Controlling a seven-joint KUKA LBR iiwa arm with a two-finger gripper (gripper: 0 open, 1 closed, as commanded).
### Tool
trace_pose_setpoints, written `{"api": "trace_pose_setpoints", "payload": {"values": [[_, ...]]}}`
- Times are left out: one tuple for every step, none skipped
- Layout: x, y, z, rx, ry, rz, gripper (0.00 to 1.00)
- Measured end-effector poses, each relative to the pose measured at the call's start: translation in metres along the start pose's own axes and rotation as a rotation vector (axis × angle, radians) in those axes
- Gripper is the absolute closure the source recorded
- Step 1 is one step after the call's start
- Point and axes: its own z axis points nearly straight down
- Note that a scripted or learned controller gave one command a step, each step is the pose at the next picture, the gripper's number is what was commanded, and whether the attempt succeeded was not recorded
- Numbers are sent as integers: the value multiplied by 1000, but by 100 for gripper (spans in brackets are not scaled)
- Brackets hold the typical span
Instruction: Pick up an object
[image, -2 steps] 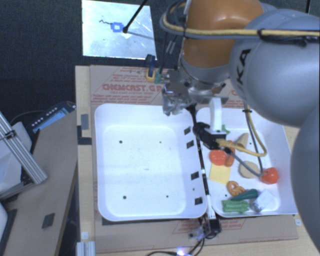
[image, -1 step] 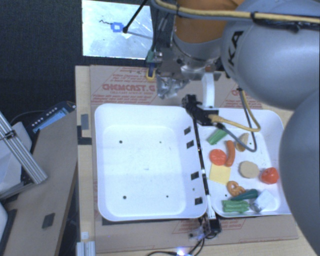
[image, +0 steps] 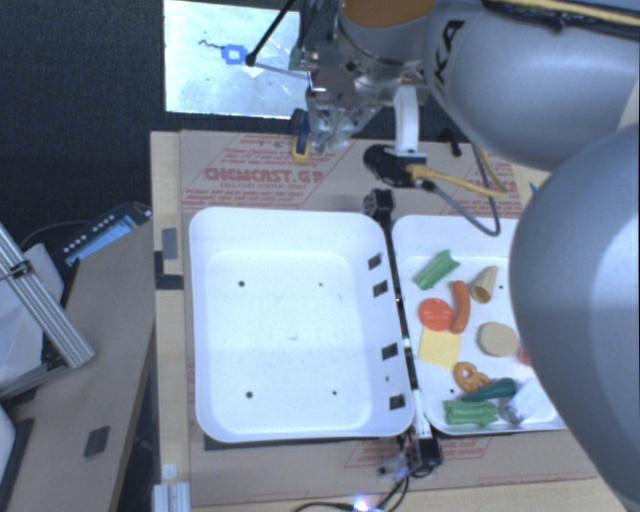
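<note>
The objects to pick lie together in the right bin (image: 418, 236), all well apart from the pincer (image: 318, 128), below it and to its right in the view. Nearest the pincer is a green pea pod (image: 436, 269), its long axis slanting up to the right. Just past it a tan cone (image: 484, 282) points upward with its wide end down. An orange sausage (image: 460, 305) stands nearly straight up and down the view, touching a red tomato slice (image: 435, 313) on the side toward the pincer. Farther off come a yellow cheese square (image: 440, 347), a round tan biscuit (image: 496, 339), a pretzel (image: 470, 376), a dark green stick (image: 490, 390) lying almost crosswise, and a light green piece (image: 470, 412) stretched crosswise at the far rim.

The left bin (image: 290, 320) sits directly below the pincer in the view.

The pincer hangs over the brown cardboard (image: 260, 170) beyond both bins; whether it is apart or together cannot be told. The grey arm (image: 580, 300) covers the right bin's right part, and a black cable mount (image: 392, 163) sits just right of the pincer.
</note>
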Motion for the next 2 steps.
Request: {"api": "trace_pose_setpoints", "payload": {"values": [[61, -12, -21, 1, 4, -5, 100], [56, -1, -21, 1, 1, -1, 100]]}}
